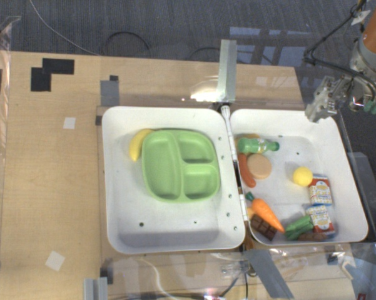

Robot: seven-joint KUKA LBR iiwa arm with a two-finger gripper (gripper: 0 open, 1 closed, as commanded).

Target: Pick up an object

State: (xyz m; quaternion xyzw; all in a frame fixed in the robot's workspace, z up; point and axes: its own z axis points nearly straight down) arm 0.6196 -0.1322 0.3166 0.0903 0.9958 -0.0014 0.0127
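jaws of gripper above right bin's far corner, apart from yellow ball

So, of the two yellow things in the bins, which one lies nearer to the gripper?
The yellow ball in the right bin is nearer to the gripper. The other yellow thing, the banana, lies in the left bin, partly under the green plate.

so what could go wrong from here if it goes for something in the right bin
1. The carrot, chocolate and green piece lie packed together near the front edge, so the gripper could nudge or catch two at once.
2. The yellow ball sits alone but may roll away when touched.
3. The two small cartons lie close to the right bin wall, leaving little room beside them.
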